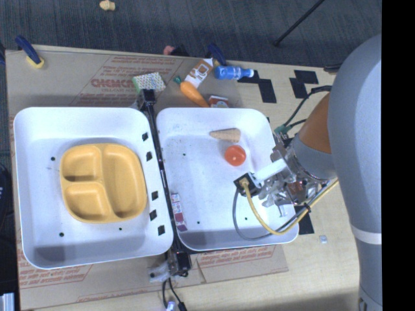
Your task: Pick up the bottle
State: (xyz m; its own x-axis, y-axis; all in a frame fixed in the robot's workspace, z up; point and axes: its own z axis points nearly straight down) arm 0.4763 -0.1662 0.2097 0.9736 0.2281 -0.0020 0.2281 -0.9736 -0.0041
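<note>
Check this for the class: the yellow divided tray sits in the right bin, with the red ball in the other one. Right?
Not quite. The camera view shows the yellow divided tray in the left bin; the red ball lies in the right bin.

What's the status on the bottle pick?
Tool low over right bin's right side, nothing seen in it. Bottle outside the bins, on the cardboard behind the right bin, untouched. Bin's back wall stands between them.

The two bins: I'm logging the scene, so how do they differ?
The left bin holds a yellow divided tray; the right bin holds a red ball and a tan wedge. The gripper is over the right bin, not the left. Both are shallow and white.
</note>
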